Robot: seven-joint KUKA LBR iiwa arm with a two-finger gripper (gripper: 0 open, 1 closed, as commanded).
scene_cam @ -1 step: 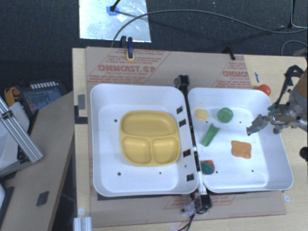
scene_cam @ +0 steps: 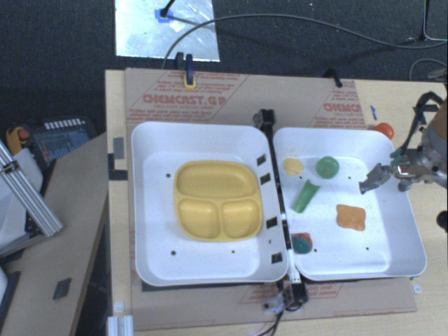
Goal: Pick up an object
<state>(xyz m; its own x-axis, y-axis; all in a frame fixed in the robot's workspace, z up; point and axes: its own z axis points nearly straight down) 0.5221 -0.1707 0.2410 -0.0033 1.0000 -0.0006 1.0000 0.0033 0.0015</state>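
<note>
Closest to you sits a small teal toy in the right bin. It looks light and squishy; pinch its middle. Your gripper hangs nearby, fingers hard to read.

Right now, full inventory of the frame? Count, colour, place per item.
White bins: 2, white, side by side on the bench, left and right.
Divided tray: 1, yellow, three compartments, in the left bin.
Round ball-like piece: 1, green, right bin, upper middle.
Small pale lump: 1, pale yellow, right bin, upper left, apart from the green ball.
Elongated stick-like piece: 1, green, right bin, left of centre, tilted.
Flat chunk: 1, orange, right bin, centre.
Small mixed-colour item: 1, teal and red, right bin, lower left corner.
Shiny sheet: 1, silver, on the dark floor above the bench.
Clamp: 1, blue and yellow, bench's top edge.
Tool: 1, dark grey, over the right bin's right side, above the orange chunk, holding nothing visible.
</note>
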